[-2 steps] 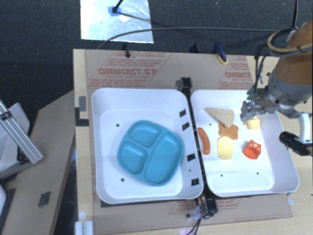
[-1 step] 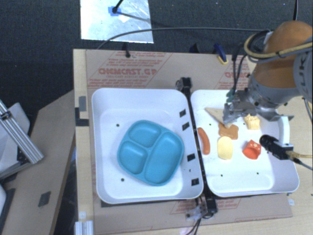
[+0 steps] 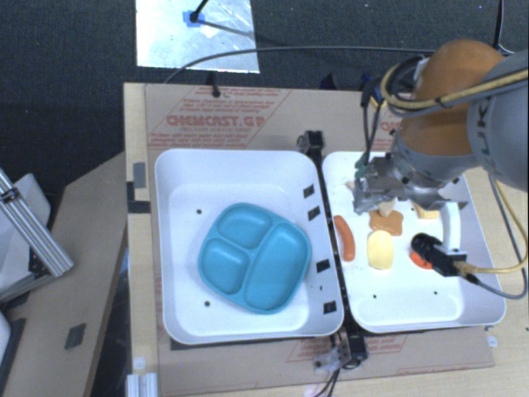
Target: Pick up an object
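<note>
In the right bin lie a red-orange sausage, a pale yellow lump and a brown biscuit-shaped piece. A small tan piece lies further right, partly under the arm. My gripper hangs low over the bin's back left part, just above and behind the brown piece. The wrist body hides what lies directly beneath it. Nothing can be seen held.
The left bin holds a blue divided plate. A black divider with clips runs between the two bins. A small orange thing lies in the right bin near the yellow cable. The arm covers the right bin's back right part.
</note>
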